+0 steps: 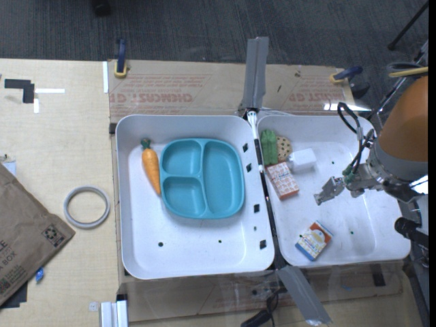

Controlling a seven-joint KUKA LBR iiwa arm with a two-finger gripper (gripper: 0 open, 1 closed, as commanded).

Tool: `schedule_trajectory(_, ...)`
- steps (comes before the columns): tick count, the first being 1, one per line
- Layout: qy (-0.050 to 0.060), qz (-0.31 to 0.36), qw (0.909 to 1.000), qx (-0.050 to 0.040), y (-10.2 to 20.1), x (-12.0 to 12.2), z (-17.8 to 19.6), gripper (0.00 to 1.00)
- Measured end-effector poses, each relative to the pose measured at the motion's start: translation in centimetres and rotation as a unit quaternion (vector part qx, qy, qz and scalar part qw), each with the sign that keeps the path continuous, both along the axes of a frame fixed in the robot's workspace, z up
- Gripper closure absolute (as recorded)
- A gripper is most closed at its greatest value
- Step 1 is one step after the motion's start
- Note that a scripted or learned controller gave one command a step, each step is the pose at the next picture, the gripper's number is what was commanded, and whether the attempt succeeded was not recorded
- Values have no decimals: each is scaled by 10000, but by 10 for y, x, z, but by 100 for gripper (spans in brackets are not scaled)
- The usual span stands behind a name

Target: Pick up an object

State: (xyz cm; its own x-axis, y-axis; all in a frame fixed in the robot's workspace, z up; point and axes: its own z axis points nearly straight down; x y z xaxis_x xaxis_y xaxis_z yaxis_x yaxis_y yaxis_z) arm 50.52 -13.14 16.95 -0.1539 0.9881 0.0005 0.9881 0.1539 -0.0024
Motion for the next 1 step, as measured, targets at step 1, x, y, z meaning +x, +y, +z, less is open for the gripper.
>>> schedule_trajectory(1,2,-1728,9850,-9,-45,38,-1,0)
